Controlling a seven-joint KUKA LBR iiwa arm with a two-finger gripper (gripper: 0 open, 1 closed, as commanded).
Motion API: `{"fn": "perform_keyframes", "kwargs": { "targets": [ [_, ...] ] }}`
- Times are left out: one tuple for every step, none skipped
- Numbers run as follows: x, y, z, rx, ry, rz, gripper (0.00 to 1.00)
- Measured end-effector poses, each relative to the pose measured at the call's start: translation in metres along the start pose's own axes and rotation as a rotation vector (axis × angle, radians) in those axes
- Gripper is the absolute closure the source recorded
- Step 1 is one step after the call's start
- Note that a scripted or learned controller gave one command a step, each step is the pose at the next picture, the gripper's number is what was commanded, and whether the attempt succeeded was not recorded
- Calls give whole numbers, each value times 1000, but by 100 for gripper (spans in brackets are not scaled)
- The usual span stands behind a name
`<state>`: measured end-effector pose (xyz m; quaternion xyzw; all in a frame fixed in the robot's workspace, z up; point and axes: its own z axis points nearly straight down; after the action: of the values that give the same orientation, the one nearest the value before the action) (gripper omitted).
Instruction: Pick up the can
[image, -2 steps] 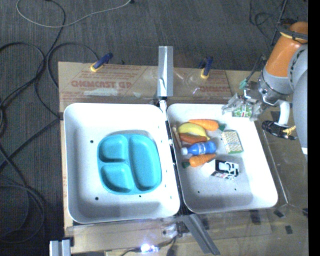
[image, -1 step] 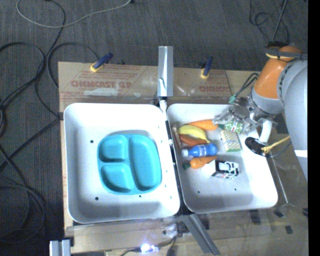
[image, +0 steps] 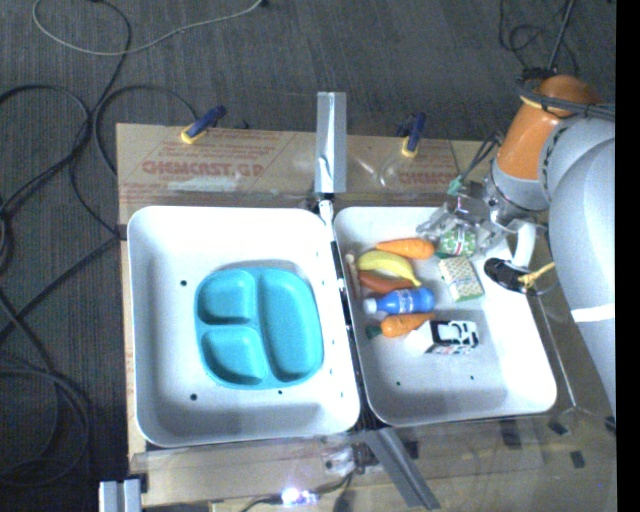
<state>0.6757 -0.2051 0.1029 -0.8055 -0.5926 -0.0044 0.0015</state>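
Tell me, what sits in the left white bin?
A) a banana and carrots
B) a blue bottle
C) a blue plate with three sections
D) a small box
C: the blue sectioned plate lies alone in the left bin, while the food items crowd the right bin.

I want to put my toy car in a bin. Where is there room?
The left bin has bare white floor all around the blue divided tray. In the right bin, the near part below the black-and-white box is bare. Its far end is crowded: carrots, banana, blue bottle and the gripper.
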Motion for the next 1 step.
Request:
{"fn": "perform_keyframes", "kwargs": {
  "targets": [
    [0,-3,-3,9,-7,-4,100]
  ]
}}
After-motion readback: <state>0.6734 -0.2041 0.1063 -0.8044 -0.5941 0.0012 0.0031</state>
